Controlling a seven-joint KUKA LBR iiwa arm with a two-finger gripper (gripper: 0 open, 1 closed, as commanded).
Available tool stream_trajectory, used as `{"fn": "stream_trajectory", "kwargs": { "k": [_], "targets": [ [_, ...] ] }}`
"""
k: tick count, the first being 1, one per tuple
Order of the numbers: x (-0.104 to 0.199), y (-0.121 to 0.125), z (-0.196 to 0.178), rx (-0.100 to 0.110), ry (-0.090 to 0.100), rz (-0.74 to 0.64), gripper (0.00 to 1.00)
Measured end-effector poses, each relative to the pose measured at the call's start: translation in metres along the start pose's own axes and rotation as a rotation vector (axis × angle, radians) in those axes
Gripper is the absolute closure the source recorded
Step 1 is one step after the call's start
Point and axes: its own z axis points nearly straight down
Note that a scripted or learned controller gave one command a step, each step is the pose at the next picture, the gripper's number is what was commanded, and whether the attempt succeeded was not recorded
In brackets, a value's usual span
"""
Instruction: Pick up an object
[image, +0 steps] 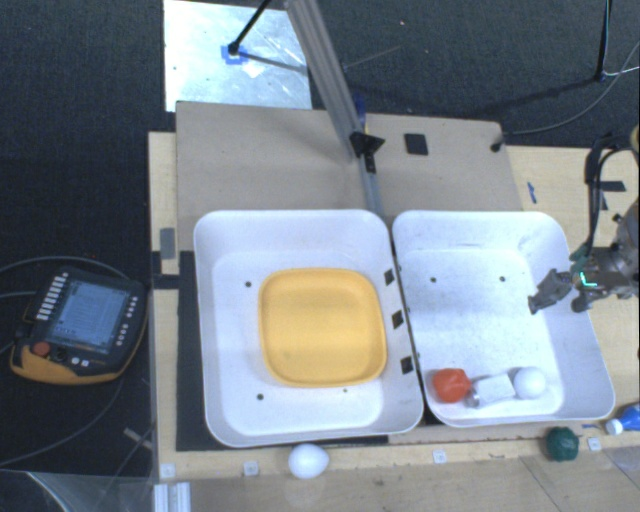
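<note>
One red-and-white object (488, 384), long axis apparently left-right, pincer (560, 288) apart

The right bin (480, 300) has open floor across its far and middle parts. Its near edge is crowded by a red ball (450, 384), a white piece (491, 388) and a white ball (529, 381) in a row. A yellow plate (322, 326) fills the middle of the left bin (225, 300).
</note>
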Motion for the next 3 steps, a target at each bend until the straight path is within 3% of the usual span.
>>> {"fn": "stream_trajectory", "kwargs": {
  "k": [1, 3],
  "targets": [
    [0.0, 0.0, 0.0, 0.0, 0.0, 0.0, 0.0],
    [0.006, -0.007, 0.102, 0.005, 0.001, 0.0, 0.0]
  ]
}}
